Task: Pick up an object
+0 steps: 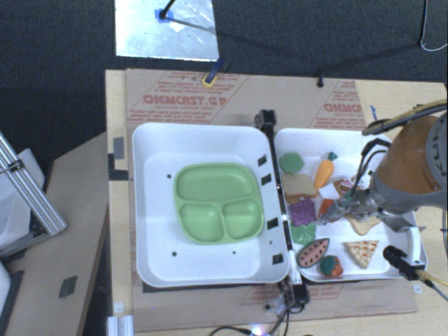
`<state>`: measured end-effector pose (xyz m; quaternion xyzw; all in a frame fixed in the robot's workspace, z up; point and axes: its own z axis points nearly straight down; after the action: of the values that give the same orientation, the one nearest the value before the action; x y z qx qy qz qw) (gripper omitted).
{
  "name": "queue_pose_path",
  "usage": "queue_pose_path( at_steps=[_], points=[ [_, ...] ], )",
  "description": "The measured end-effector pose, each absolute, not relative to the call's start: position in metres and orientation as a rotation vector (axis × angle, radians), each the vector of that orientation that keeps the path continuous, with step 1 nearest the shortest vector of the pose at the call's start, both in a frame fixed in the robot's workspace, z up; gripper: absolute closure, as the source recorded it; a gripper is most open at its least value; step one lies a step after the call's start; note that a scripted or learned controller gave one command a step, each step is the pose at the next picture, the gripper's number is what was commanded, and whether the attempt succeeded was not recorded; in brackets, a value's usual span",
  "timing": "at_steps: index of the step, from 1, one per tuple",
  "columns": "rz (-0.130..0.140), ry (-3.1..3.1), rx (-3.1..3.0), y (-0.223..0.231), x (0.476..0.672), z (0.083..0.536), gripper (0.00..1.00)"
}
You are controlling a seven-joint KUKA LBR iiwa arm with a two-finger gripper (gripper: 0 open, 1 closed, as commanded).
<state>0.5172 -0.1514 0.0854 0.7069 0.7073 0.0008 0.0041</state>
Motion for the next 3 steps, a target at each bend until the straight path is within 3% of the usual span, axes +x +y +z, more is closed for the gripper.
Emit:
queue_pose_path(
  at_steps=[1,2,3],
  points=[
    [0.007,2.207,2.210,-0.154,0.520,0.100,1.00],
    [0.006,2.223,2.212,-0.145,0.524,0.159,1.00],
    [0.005,2.222,2.213,-0.147,0.517,0.209,1.00]
  ],
)
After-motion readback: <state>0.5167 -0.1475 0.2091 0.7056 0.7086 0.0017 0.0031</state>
